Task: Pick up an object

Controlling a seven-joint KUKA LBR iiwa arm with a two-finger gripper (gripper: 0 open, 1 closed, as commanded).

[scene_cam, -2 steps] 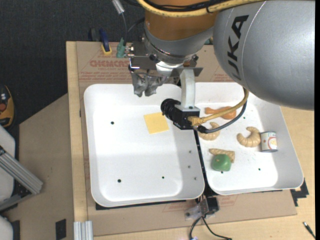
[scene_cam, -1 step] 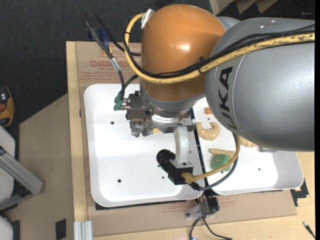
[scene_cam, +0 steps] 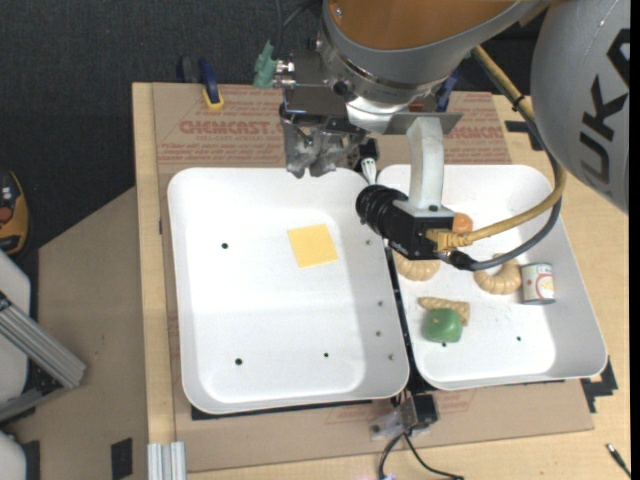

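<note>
A flat yellow square (scene_cam: 313, 245) lies in the left bin (scene_cam: 200, 298), a little behind its middle. In the right bin (scene_cam: 560, 348) I see a green lump (scene_cam: 444, 325) with a tan strip (scene_cam: 443, 306) touching its far side, two tan ring-shaped pieces (scene_cam: 417, 267) (scene_cam: 497, 281), and a small white can with a red label (scene_cam: 538, 283). My gripper (scene_cam: 318, 158) hangs over the back rim of the left bin, behind and slightly right of the yellow square. Nothing shows beneath it.
A black unit with a yellow cable (scene_cam: 400, 223) juts from the arm over the seam between the bins, partly hiding one tan ring and an orange item (scene_cam: 460, 222). Both bins sit on a cardboard sheet (scene_cam: 160, 148). A blue and yellow clamp (scene_cam: 210, 86) holds its back edge.
</note>
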